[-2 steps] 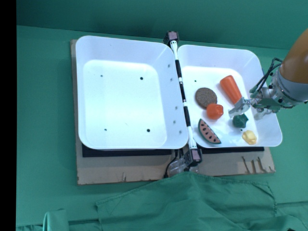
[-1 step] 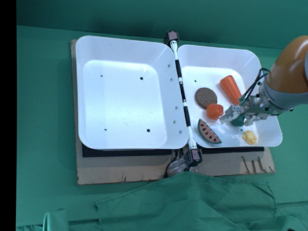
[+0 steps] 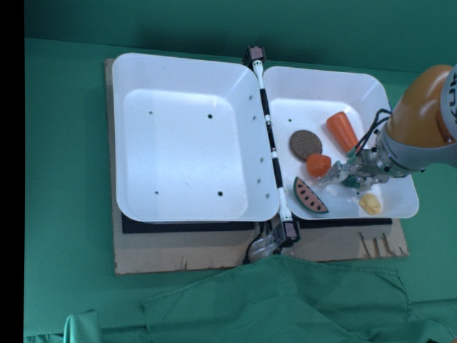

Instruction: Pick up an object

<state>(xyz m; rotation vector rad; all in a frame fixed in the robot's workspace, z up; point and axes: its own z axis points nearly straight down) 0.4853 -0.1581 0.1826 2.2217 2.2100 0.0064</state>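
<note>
Green cloth [image 3: 285, 299] fills the lower frame; gripper [image 3: 335, 176] state cannot be told; the red block [image 3: 318, 165] should be approached squarely.

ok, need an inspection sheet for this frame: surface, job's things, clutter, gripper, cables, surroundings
Surface: green cloth over the bench; brown cardboard sheet under two shallow white bins.
Job's things: in the right bin: orange carrot-shaped piece, round brown disc, small red-orange chunk, watermelon slice, small yellow lump.
Clutter: left bin shows a few dark specks.
Gripper: gripper low in the right bin beside the red-orange chunk; finger state unclear.
Cables: black cable at the wrist.
Surroundings: black-and-white bar between the bins; folded green cloth in front.
</note>
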